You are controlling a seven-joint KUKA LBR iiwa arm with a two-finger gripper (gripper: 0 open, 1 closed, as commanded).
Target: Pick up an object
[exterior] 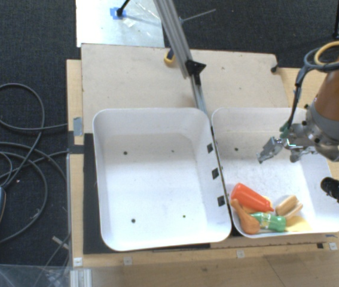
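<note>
1. Camera view gives us the left bin (151, 178) on the desk (133, 76).
2. We see toy food (259, 208) in the right bin's (241, 136) near corner.
3. We cannot tell the end effector's (269, 151) state above that bin.

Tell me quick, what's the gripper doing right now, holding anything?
Gripper: above the right bin, apart from the toys; whether it is open or closed cannot be told.

This is a robot lab. A wooden bench (229, 76) carries two white bins (157, 121). Loose cables (14, 130) lie on dark carpet (26, 34).
</note>
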